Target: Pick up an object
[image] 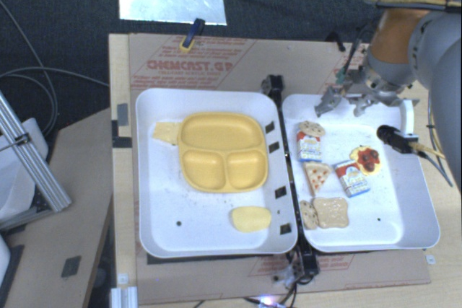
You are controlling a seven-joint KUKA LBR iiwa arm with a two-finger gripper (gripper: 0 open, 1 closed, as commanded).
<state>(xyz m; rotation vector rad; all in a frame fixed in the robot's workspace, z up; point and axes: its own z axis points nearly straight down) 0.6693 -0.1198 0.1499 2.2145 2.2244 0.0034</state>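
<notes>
Gripper [345, 103] noted over right bin's [415, 223] far edge, fingers spread and holding nothing, nearest pickable carton [310, 146] lying just below-left, long axis running toward camera.

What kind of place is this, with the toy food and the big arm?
Probably a robotics lab test bench: a grey robot arm reaches over two white bins, toy food such as a pizza slice lies inside, and loose cables trail on the floor.
</notes>
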